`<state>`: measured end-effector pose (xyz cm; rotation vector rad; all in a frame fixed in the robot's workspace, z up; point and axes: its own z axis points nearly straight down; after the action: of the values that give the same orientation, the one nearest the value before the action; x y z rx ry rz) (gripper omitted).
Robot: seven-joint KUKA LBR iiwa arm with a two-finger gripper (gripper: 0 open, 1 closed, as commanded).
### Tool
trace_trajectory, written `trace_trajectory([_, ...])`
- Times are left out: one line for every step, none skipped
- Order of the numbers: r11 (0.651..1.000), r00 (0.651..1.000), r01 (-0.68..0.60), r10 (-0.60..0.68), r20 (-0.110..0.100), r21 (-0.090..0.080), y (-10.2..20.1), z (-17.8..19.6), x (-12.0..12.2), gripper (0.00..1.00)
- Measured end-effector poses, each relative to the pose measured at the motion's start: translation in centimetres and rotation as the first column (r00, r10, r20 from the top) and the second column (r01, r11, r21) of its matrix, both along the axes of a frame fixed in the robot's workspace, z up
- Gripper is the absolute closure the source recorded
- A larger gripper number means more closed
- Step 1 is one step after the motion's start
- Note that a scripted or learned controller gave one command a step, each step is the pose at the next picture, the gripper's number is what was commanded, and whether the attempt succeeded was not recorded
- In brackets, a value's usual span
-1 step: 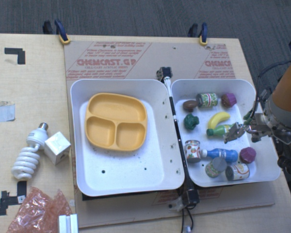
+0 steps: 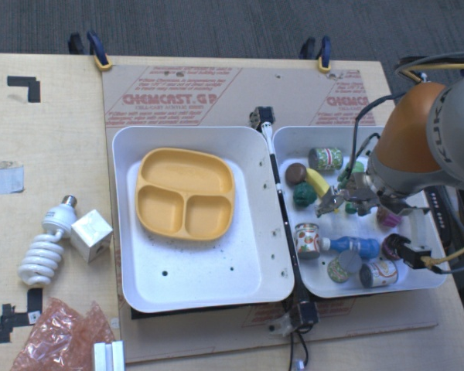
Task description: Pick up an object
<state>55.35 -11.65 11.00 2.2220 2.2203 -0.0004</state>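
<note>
Your arm point(image 2: 425, 134) reaches in from the right over the right bin point(image 2: 313, 283). The gripper point(image 2: 342, 199) hangs low near that bin's middle, just right of the green ball point(image 2: 304, 195) and the banana point(image 2: 318, 182); you cannot tell how the tool is set, and nothing visibly sits in it. Nearer you lie a small jar point(image 2: 307, 239), a blue bottle point(image 2: 354, 246) and a can point(image 2: 379, 273). A green can point(image 2: 325, 158) lies at the far side. The left bin point(image 2: 139, 284) carries a yellow divided plate point(image 2: 185, 193).

Yellow tray point(image 2: 185, 193), white bins point(image 2: 209, 284)
</note>
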Motion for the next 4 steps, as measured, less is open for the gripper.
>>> trace_trajectory([1.000,1.000,-0.004,0.004,0.002,-0.001,-0.4,3.5,10.2,0.00])
trace_trajectory([1.000,1.000,0.000,0.000,0.001,-0.001,-1.9,-1.7,6.0,0.00])
trace_trajectory([1.000,1.000,0.000,0.000,0.000,0.000,-3.3,-1.8,0.7,0.00])
trace_trajectory([1.000,1.000,0.003,-0.003,0.006,-0.004,0.4,-1.7,-7.5,0.00])
